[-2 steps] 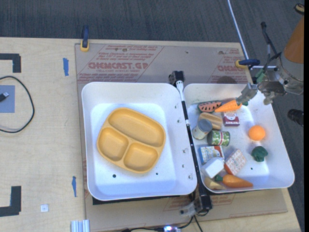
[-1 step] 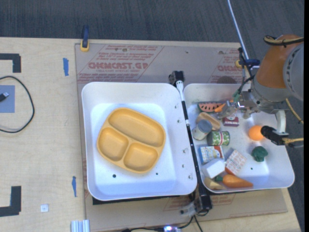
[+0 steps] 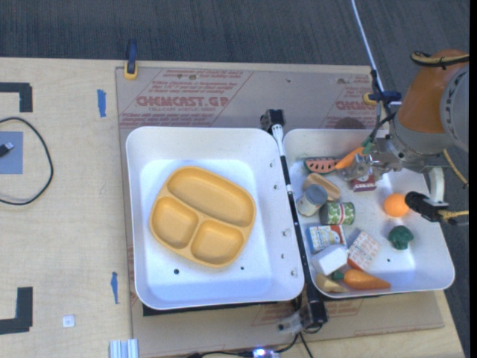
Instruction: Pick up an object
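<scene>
The gripper (image 3: pixel 364 171) hangs low over the far part of the right bin (image 3: pixel 440 274), and whether it is released, clenched or grasping anything I cannot tell, since its tip is lost among wrist hardware and clutter. Just beside it on the left lies a small carrot (image 3: pixel 345 159), touching or nearly touching a watermelon slice (image 3: pixel 320 165), and that carrot looks like the nearest candidate for the pick. To do this step well, I judge the arm should settle squarely over one item, with room either side so that only that piece is taken. Farther out, an orange ball (image 3: pixel 396 205) and a green broccoli piece (image 3: pixel 401 236) sit apart from the rest, easier targets than the packed heap by the divider, where a green can (image 3: pixel 339 213), a blue-lidded jar (image 3: pixel 315 197) and small cartons (image 3: pixel 326 237) crowd together. A larger carrot (image 3: pixel 364 280) lies at the near edge. The left bin (image 3: pixel 141 155) carries a yellow divided tray (image 3: pixel 203 215), well apart from the work.
</scene>
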